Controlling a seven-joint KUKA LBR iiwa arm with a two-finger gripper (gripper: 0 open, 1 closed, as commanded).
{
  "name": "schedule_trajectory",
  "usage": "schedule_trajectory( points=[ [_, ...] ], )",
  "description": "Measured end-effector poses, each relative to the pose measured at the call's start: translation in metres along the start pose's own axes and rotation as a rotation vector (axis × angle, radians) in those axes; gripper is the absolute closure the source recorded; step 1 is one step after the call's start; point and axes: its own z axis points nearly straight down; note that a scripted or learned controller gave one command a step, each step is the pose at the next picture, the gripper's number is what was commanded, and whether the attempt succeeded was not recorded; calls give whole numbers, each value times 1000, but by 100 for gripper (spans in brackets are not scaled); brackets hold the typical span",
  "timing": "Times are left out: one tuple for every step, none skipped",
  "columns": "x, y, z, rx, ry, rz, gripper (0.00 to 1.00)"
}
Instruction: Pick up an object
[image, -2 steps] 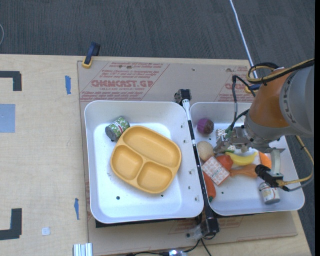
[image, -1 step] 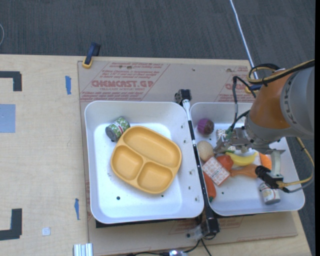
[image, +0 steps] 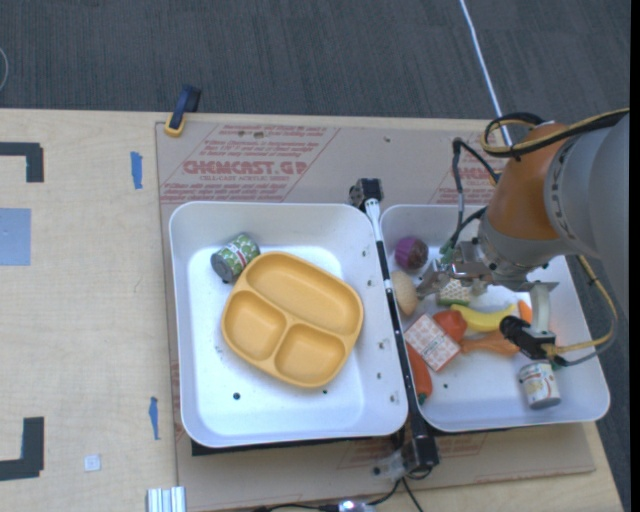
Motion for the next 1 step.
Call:
schedule_trajectory(
  points=[
    [1,-6,0,-2,0,2,0]
  ],
)
